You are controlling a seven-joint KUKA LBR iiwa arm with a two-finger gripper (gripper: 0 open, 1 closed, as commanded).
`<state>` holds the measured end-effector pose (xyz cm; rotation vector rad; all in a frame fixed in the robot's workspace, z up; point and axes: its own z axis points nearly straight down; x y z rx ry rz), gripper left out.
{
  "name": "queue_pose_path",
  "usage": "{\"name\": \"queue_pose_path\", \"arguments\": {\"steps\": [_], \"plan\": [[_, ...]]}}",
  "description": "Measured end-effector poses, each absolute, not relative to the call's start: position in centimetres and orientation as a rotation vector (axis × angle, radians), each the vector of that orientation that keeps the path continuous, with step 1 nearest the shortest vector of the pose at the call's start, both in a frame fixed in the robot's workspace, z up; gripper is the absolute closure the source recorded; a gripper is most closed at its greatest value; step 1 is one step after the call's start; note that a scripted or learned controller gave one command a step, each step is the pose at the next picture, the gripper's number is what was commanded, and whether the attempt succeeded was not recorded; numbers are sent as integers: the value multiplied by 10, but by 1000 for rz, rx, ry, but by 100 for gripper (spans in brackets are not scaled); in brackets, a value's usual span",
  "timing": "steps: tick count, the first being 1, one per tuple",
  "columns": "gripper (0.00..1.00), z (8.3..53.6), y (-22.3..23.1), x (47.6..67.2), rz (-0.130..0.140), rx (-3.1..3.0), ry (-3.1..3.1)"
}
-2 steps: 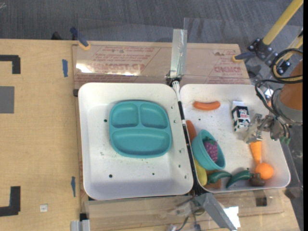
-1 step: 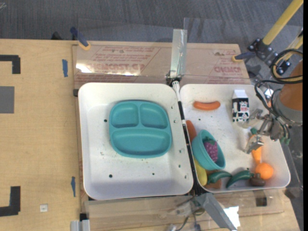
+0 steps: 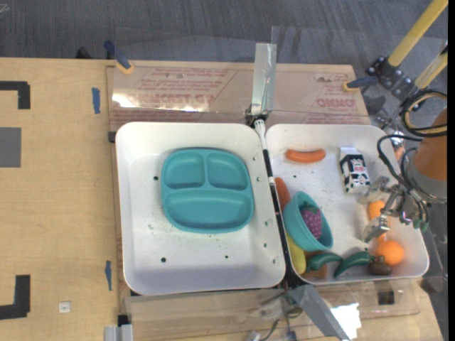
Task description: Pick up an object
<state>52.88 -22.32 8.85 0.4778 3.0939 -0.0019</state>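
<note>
The right bin [image 3: 334,137] holds several small objects. An orange sausage-shaped piece [image 3: 306,155] lies near its back, with a white and black toy [image 3: 354,170] to its right. A teal bowl [image 3: 307,222] with purple grapes [image 3: 312,221] leans at the bin's left. An orange ball [image 3: 391,251] rests at the front right, next to a green piece [image 3: 353,262]. My gripper [image 3: 378,209] hangs low over the bin's right side, just above the orange ball. Its fingers stand apart, and a small orange object [image 3: 374,208] shows between them. I cannot see whether they touch it.
The left bin [image 3: 135,254] carries a teal divided plate [image 3: 207,190]. A red piece [image 3: 282,189] and a yellow piece [image 3: 296,258] lie along the divider beside the bowl. Cables and the arm's orange band [image 3: 434,162] crowd the right bin's right rim.
</note>
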Motion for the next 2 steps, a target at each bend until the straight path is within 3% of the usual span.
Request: {"name": "queue_pose_path", "arguments": {"steps": [1, 2], "plan": [[100, 103, -224, 533, -8, 474, 3080], [100, 90, -198, 574, -1, 499, 3090]]}}
